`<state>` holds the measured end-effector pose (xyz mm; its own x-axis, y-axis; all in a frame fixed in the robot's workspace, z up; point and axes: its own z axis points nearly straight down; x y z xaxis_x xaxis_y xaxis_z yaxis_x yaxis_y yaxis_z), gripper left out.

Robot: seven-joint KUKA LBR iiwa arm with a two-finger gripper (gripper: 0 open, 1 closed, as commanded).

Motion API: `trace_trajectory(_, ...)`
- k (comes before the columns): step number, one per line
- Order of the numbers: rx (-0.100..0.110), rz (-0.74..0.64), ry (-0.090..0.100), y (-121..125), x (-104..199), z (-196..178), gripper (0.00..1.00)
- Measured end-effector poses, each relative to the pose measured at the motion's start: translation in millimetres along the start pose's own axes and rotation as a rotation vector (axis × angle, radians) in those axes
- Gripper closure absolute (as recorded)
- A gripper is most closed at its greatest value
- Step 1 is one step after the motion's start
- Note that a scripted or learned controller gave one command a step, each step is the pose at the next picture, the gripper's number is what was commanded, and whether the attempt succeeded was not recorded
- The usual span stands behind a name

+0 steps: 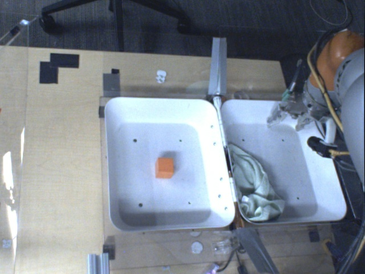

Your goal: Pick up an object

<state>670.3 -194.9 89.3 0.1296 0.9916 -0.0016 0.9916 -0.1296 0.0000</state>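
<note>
Two shallow white bins sit side by side on the table [57,153], and I work through them from the largest item down.

1. Left bin [122,210]: square, with rounded corners. It carries one item, an orange cube.
2. Right bin [319,198]: same form. It carries a crumpled pale cloth [254,184] bunched against its left wall and near corner.
3. Arm: it enters from the right. The hand [291,112] hovers over the far edge of the right bin, well apart from both items. At this slant I cannot tell whether it stands wide or narrow. Nothing is seen held in it.
4. Orange cube [165,168]: this is my preferred pick. It lies near the middle of the left bin floor, clear of every wall, with bare floor on all sides.

Appearance of the cube: small, uniformly orange, square-edged, resting flat on one face. No markings are legible.

Handling, by my judgement: the block looks rigid and light, probably foam or painted wood. It should not deform or break under a firm grip. Its flat faces may be smooth, so a shallow pinch could slip.

Grasp point: I would descend vertically over its centre and close on two opposite side faces, squared to its edges.

The cloth is the poorer choice: soft, shapeless, and pressed to the wall.
</note>
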Motion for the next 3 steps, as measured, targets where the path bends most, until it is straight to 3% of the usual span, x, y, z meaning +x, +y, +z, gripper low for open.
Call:
trace_trajectory(1,0.002,-0.012,-0.002,1,2,-7,1.0)
trace_trajectory(2,-0.006,0.005,-0.002,-5,-1,-13,1.0)
trace_trajectory(3,-0.005,0.373,0.002,-7,51,-122,1.0)
